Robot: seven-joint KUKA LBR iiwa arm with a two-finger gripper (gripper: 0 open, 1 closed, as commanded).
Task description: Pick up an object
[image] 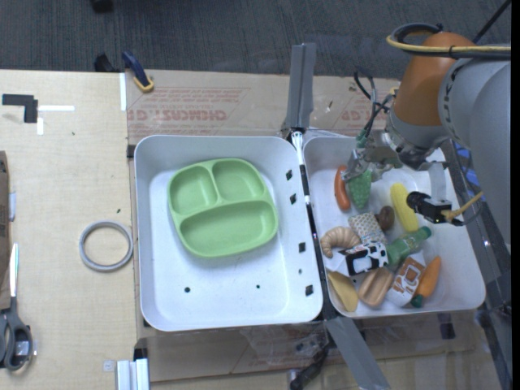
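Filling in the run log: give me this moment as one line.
arm: over right bin | gripper: low at far-left corner, above green toy | grasp: cannot tell | left bin: green divided plate

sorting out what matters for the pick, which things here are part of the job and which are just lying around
Part of the job:
- gripper, low over the right bin
- toy food piled there: croissant, yellow corn, carrot, green bottle

Just lying about:
- green divided plate in the left bin
- tape roll
- scissors
- blue clamp
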